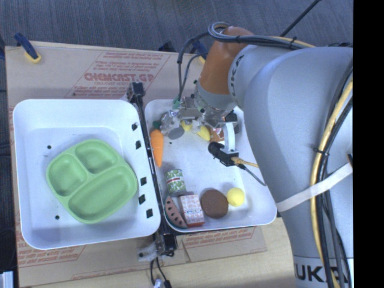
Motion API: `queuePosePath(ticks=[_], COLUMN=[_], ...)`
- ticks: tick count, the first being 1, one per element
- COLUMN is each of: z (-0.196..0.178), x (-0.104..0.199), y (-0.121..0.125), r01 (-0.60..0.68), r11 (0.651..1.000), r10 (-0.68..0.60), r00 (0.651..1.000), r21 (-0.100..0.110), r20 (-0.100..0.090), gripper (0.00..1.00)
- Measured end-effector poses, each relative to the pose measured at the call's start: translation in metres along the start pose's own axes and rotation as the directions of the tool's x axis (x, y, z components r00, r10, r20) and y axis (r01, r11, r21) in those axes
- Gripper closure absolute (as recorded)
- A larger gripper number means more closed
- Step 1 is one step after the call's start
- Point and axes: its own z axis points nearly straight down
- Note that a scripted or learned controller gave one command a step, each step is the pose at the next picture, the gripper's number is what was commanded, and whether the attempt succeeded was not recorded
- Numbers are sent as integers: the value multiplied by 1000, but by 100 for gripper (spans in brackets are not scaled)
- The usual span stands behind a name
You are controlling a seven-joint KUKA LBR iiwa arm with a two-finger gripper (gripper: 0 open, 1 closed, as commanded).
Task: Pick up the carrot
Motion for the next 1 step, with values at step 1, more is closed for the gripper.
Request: queuePosePath(ticks=[1], z=[8], x=[-2], y=[-8], r01=[-7], r11=[1000], r10=[7], r00=[1000], r21=[-14], r20=[6], gripper=[0])
